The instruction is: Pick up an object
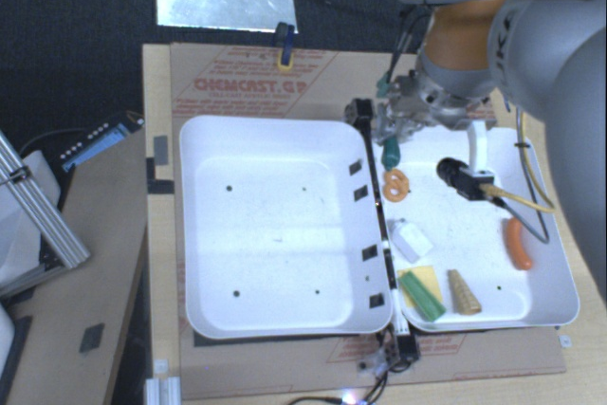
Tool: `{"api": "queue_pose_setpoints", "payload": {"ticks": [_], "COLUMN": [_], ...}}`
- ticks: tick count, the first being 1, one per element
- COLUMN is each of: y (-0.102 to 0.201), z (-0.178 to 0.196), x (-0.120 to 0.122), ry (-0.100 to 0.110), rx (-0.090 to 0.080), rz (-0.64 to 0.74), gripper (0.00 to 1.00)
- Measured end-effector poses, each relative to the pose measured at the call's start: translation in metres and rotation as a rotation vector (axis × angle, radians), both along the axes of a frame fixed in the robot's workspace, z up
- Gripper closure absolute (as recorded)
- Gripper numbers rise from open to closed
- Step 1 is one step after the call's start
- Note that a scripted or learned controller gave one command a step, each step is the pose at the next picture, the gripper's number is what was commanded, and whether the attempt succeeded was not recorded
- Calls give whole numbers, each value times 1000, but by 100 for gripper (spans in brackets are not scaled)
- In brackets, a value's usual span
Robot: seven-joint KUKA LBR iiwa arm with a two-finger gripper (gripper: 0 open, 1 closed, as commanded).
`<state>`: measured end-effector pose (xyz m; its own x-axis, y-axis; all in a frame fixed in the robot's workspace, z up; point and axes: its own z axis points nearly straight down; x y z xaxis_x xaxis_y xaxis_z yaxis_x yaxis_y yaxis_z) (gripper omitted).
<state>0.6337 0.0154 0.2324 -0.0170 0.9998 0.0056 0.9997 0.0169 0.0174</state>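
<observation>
Pretzel (395, 186), small and orange, lay in the right bin (545, 299) near its left wall, just below the claw (391, 147); whether the claw was apart or together I could not tell. A good grasp would need descending squarely, clear of the wall.

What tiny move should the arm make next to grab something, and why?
Probably a short descent. The gripper hangs at the right bin's upper left corner, just above the orange ring, the closest item. The orange carrot-like piece and green block lie further away.
</observation>
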Motion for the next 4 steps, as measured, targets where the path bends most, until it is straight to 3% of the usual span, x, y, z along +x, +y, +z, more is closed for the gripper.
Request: {"api": "queue_pose_setpoints", "payload": {"ticks": [1,2,3,4], "y": [109,162,205,208], "z": [-24,141,169,295], "x": [-18,-13,-32,-68], "ry": [18,-3,13,3], "rx": [0,2,-1,2], "rz": [-2,-6,-7,-10], "gripper": [100,100,100,100]}}
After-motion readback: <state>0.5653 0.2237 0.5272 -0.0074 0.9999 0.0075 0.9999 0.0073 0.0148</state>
